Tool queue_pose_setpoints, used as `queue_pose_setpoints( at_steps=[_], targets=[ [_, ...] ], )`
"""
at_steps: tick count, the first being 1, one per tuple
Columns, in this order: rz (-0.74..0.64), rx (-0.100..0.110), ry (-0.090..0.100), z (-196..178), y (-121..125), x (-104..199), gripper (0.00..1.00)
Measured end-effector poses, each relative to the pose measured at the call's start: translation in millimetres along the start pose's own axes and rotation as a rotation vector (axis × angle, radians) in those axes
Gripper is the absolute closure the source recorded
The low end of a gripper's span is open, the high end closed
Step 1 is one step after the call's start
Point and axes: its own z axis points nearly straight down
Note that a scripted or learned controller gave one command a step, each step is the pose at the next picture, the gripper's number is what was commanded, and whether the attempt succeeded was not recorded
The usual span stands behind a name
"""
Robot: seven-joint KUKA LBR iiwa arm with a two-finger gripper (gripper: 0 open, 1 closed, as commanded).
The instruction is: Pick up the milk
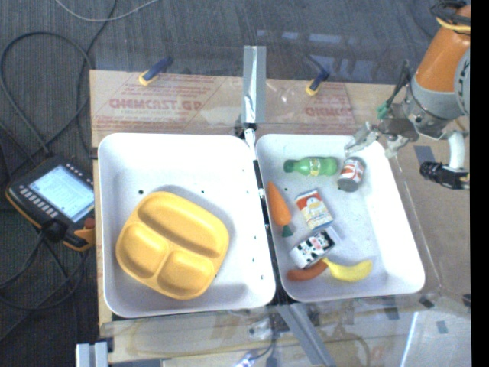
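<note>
A dark carpeted floor with loose cables surrounds the bench, whose brown top carries two shallow white bins side by side. Nearest the camera in the right bin lie a yellow banana and a red sausage, touching end to end, and just behind them sits the milk, a small black-and-white cow-patterned carton lying tilted. Behind it lie an orange-and-white box and, to its left, a carrot along the bin's inner wall. Farther back lie a green bottle and a red-and-silver can. The left bin holds a yellow divided tray. At the far right corner the end effector hovers over the right bin's rim, just beside the can and well apart from the milk, its fingers spread and grasping nothing.
</note>
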Motion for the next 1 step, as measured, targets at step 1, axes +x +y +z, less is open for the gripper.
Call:
queue_pose_setpoints(
  at_steps=[1],
  targets=[
    [0.101, 0.001, 0.001, -7.8, -54.2, 53.3, 0.00]
  ],
)
